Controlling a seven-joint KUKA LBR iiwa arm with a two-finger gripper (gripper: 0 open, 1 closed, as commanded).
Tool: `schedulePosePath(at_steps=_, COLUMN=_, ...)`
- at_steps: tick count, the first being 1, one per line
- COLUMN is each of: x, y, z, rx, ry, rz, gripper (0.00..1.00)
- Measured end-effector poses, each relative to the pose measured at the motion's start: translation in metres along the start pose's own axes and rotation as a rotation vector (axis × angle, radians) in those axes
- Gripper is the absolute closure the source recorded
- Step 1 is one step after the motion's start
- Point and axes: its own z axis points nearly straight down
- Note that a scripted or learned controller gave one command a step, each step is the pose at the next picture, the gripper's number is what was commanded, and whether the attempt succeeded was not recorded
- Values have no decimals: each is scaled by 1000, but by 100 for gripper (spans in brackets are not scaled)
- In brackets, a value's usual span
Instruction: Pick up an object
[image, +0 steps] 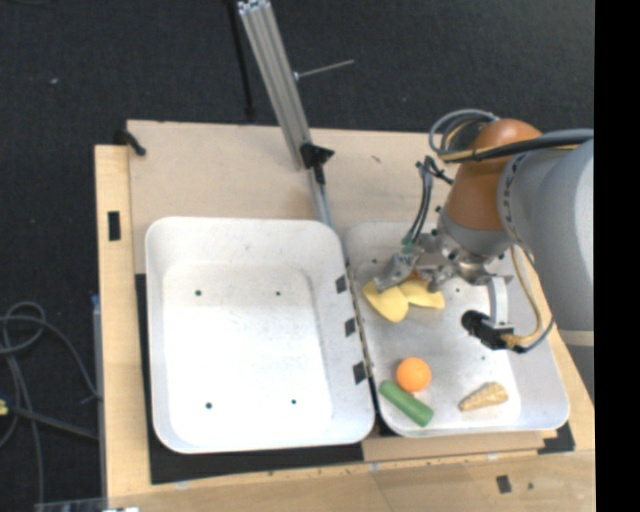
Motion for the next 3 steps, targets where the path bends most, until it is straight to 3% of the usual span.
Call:
schedulePosePath(at_steps=1, x=-1, y=1, z=-13, rx=-5, ry=0, rz=4, gripper=100)
schedulePosePath(at_steps=3, x=-2, y=2, z=-112, rx=-1, ry=2, rz=-7, gripper=100)
